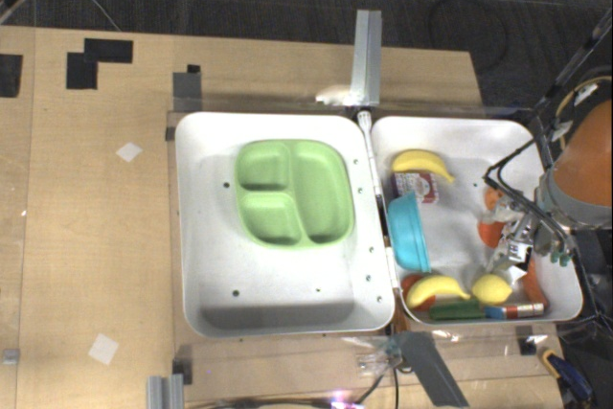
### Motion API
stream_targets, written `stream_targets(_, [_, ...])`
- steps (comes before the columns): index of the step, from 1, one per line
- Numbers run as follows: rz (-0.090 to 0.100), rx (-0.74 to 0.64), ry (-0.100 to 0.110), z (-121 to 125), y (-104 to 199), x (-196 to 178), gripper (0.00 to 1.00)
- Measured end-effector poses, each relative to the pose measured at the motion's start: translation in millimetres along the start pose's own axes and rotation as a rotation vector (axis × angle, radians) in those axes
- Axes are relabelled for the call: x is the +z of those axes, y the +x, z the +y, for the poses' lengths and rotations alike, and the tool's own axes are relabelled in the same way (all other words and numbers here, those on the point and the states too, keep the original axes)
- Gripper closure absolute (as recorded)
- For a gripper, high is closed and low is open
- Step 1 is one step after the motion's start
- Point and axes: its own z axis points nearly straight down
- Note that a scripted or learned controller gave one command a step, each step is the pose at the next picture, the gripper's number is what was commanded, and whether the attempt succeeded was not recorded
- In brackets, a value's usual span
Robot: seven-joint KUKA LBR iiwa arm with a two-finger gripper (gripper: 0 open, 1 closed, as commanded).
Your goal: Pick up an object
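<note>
On the worktop (86,235), the left bin (206,302) carries a green divided tray (292,192). The end effector (517,249) hangs at 3 o'clock in the right bin (460,129); whether it is apart or together, I cannot tell. A lemon (491,288) lies at its 7 o'clock, near two bananas (422,164) (433,288) and a blue bowl (409,232).

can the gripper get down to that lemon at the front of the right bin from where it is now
Probably yes. The gripper hangs just above and behind the lemon, with nothing lying on top of it. The fit looks tight, though: a banana and a green marker crowd its left and front.
</note>
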Motion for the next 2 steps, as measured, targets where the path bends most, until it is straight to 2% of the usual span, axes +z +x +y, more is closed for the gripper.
stream_targets(1, [-0.001,0.092,-0.001,-1.2,5.7,0.0,0.0])
stream_targets(2, [0.001,0.266,-0.001,1.6,8.6,0.2,0.0])
